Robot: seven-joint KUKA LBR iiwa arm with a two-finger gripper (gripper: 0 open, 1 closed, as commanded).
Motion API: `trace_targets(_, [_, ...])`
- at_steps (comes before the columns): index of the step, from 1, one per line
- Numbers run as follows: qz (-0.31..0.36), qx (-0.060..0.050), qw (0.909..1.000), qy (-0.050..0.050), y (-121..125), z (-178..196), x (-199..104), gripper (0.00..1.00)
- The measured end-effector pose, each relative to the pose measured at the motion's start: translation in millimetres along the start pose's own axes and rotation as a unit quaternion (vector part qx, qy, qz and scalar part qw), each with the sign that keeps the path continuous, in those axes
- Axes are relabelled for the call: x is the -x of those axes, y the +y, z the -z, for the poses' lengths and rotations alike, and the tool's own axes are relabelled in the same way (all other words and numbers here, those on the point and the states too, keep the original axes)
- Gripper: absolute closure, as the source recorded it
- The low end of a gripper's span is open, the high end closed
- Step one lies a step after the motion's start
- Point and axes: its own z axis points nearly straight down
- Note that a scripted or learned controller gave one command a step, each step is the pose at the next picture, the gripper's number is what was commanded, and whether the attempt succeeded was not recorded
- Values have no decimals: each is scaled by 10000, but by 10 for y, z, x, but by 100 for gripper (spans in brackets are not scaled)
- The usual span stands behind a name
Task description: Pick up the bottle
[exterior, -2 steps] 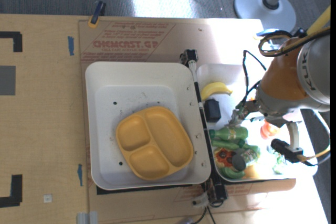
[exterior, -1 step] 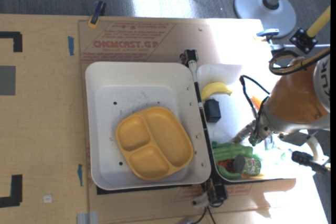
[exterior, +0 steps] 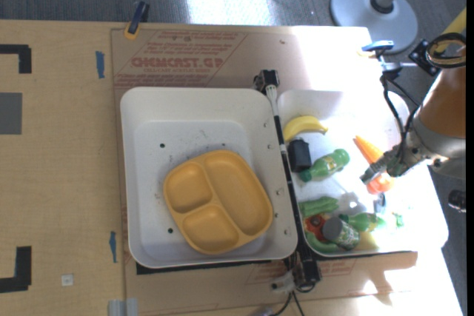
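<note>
A green bottle point(exterior: 324, 165) lies on its side in the middle of the right bin point(exterior: 415, 189), its cap pointing toward the upper right. My gripper point(exterior: 374, 174) hangs low over the same bin, to the right of the bottle and apart from it. It sits just below an orange carrot point(exterior: 366, 148) and right above a small red-orange item point(exterior: 378, 186). The grey arm with its orange band point(exterior: 444, 111) comes in from the right edge.
A yellow banana point(exterior: 302, 126) and a black block point(exterior: 299, 155) lie left of the bottle. Green vegetables point(exterior: 320, 205), a grey cup point(exterior: 332, 229) and other toy food crowd the bin's near end. A yellow divided plate point(exterior: 216, 200) fills the left bin point(exterior: 148, 122).
</note>
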Motion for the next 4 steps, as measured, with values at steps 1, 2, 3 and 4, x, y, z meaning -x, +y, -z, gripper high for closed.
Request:
trace_targets(1, [46,1,10000,-11,-313,303,642,100])
trace_targets(2, [984,6,9951,-10,-232,279,671,100])
trace_targets(3, [2442,-1,9697,8,-61,-92,755,100])
trace_targets(4, [3196,0,9475,7,-77,-99,747,100])
